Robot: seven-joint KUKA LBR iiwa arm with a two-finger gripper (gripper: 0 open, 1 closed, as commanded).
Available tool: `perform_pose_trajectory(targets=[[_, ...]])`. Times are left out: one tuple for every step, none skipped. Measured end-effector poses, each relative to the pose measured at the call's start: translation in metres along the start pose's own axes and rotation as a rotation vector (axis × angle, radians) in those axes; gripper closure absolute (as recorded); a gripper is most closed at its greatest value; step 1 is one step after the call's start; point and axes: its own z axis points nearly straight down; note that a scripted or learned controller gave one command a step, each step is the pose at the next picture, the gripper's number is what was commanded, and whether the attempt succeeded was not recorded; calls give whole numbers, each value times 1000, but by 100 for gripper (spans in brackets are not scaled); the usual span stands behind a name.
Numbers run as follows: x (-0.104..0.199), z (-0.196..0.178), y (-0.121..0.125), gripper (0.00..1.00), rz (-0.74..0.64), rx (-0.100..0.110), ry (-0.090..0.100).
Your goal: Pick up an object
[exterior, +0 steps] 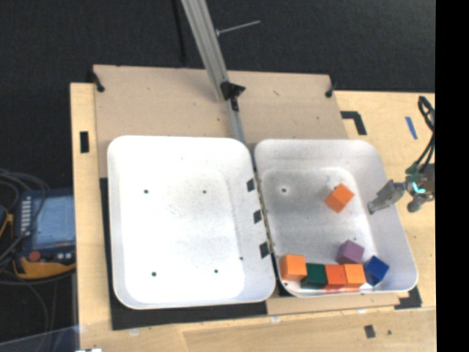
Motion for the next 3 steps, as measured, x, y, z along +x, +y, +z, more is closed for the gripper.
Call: perform_pose_trajectory(targets=[[0,-2,1,0,0,-4,-1],[8,55,-2,0,3,2,-1],[1,109,-12,0,3,3,-1]])
